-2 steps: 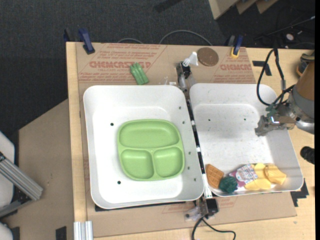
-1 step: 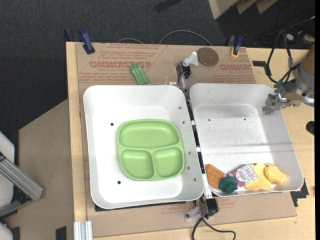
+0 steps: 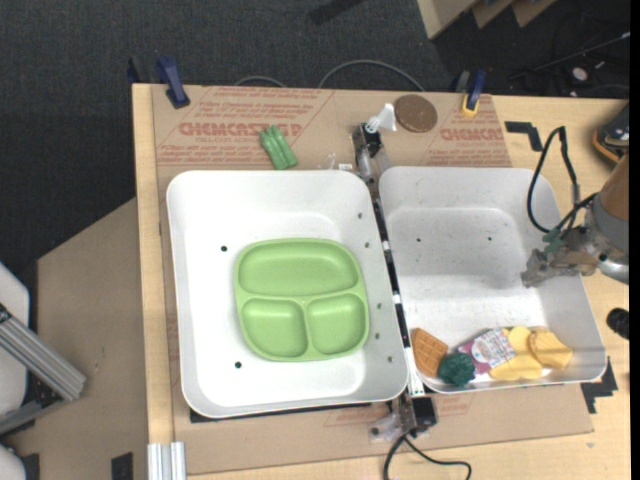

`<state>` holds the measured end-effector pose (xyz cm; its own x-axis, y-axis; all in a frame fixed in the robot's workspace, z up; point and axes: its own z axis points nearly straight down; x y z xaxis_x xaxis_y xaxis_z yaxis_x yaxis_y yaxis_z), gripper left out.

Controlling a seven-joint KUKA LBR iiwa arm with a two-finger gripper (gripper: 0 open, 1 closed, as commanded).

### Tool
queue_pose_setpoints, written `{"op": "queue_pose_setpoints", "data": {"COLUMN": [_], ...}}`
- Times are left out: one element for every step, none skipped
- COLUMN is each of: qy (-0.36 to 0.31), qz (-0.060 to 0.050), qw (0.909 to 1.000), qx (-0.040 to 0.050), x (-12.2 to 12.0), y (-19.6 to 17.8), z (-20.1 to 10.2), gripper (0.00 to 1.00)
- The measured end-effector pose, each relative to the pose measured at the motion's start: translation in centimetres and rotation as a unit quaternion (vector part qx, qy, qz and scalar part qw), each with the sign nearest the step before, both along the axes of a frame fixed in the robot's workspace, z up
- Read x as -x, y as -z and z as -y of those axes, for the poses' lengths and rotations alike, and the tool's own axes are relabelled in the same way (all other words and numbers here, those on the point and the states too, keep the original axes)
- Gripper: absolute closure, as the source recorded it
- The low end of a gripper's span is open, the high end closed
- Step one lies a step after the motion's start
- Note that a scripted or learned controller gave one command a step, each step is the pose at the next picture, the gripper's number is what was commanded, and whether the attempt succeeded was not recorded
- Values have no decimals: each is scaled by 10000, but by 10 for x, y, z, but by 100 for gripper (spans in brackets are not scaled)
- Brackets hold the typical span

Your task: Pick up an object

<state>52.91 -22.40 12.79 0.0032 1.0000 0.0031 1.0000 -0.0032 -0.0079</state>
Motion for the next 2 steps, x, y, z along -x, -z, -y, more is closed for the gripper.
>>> {"op": "queue_pose_setpoints", "data": {"qy": [-40, -19], "qz": [92, 57], "qw": [9999, 10000], "qx": [30, 22], "x": [-38, -30], "y": [-86, -92], "z": [-28, -29], "gripper": [100, 100]}}
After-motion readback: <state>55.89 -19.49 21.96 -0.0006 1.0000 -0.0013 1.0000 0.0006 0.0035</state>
